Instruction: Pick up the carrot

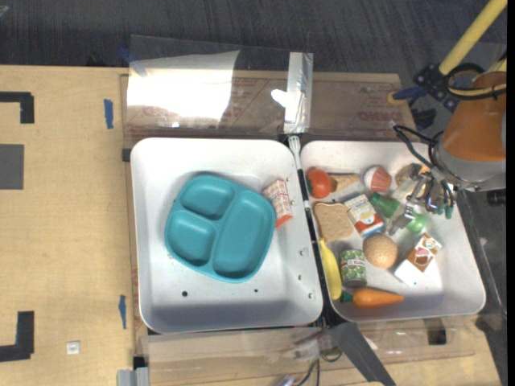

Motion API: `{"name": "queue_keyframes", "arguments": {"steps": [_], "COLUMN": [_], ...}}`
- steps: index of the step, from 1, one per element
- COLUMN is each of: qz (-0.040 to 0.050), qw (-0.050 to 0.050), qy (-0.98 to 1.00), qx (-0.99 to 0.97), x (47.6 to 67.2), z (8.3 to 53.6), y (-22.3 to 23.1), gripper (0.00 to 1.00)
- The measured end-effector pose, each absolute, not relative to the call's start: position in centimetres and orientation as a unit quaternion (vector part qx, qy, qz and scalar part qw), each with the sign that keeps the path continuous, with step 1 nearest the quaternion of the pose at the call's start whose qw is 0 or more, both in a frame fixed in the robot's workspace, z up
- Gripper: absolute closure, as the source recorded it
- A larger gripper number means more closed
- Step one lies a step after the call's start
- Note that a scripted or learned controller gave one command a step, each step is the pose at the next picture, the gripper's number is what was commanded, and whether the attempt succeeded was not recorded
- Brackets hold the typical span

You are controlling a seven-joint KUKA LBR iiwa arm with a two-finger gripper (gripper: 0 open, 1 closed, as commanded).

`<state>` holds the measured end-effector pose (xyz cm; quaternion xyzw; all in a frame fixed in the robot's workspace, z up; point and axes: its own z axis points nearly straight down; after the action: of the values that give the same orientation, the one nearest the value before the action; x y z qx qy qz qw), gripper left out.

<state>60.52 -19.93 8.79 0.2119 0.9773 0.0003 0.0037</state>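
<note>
The orange carrot (376, 298) lies flat against the front wall of the right bin (467, 284), its green end pointing left toward a green can (352, 265). My gripper (415, 203) hangs over the bin's back right part, above a green bottle (393, 209) and well behind the carrot. The grey arm with its orange band (475, 131) reaches in from the right. Clutter around the gripper's tip hides how it stands, and nothing is visibly held.
The right bin also holds a tomato (319, 182), a bread slice (332, 219), a banana (330, 270), a small carton (364, 213), a tan round item (381, 252) and a brown-and-white carton (422, 256). The left bin (153, 288) has a teal divided plate (219, 226) and a small can (279, 199).
</note>
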Motion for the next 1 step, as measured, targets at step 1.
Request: {"name": "queue_keyframes", "arguments": {"steps": [1], "qz": [0.0006], "qw": [0.004], "qy": [0.952], "qx": [0.307], "x": [51.05], "z": [8.95], "y": [-15.03], "gripper": [0.0]}}
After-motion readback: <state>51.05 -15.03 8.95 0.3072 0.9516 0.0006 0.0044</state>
